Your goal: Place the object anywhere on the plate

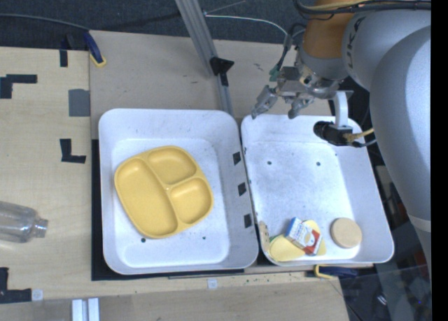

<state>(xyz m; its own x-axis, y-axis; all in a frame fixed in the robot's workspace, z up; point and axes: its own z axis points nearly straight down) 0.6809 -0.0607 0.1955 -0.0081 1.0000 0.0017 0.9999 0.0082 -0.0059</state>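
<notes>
A yellow three-compartment plate (162,190) lies in the left bin (119,120). At the near edge of the right bin (364,173) sit a small white, red and blue carton (305,234), a yellow piece (280,249) beside it, and a round tan disc (346,233). My gripper (280,106) hangs over the far left corner of the right bin, open, its two fingers spread with nothing between them. It is far from the objects at the near edge.
A slanted metal pole (199,33) crosses above the left bin's far right corner. A clear plastic bottle (19,222) lies on the bench at far left. The grey arm (399,89) fills the right side, and a black cable fitting (336,133) sits near the right bin's far edge.
</notes>
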